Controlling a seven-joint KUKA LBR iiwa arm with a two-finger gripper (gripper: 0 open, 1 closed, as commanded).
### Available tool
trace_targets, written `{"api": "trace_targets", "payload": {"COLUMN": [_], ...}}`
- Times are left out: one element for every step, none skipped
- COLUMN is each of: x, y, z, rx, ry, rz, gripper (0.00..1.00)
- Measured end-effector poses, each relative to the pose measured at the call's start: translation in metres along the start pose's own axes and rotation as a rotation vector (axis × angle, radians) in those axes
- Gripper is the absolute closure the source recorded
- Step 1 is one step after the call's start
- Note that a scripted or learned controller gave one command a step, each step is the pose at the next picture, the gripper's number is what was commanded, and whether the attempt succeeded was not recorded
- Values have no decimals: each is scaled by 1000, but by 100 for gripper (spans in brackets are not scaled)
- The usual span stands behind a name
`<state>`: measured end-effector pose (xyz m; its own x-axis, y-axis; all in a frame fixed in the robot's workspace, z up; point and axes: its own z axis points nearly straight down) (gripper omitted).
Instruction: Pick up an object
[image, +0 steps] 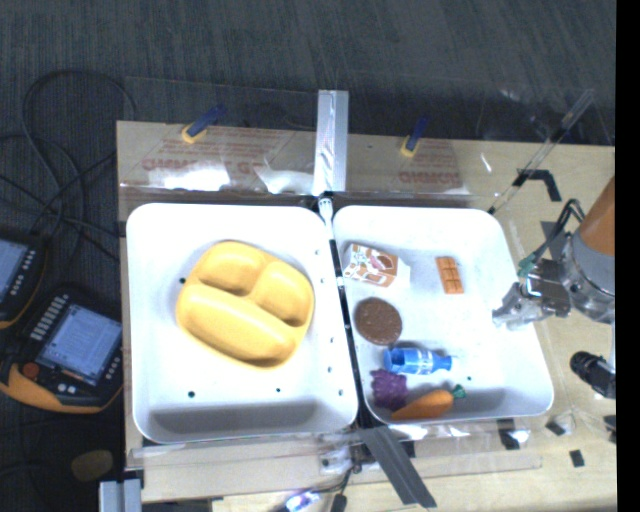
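Observation:
The right bin (480, 225) holds several small items: a small carton (371, 266), an orange wafer (450, 275), a brown round cookie (379, 321), a blue bottle (418, 360) lying on its side, purple grapes (387, 384) and an orange carrot (427, 404). A big yellow bread-shaped object (245, 300) lies in the left bin (160, 230). My gripper (518, 310) hangs over the right bin's right rim, away from all the items, with nothing seen in it.
Plastic sheeting and blue clips (203, 124) lie behind the bins. A metal divider post (331, 140) stands at the back between the bins. Handheld controllers (60, 345) and cables rest on the floor to the left.

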<state>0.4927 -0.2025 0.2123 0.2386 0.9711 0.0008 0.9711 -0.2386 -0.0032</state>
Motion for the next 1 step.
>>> {"api": "trace_targets", "payload": {"x": [0], "y": [0], "z": [0], "rx": [0], "ry": [1], "rz": [-1], "gripper": [0]}}
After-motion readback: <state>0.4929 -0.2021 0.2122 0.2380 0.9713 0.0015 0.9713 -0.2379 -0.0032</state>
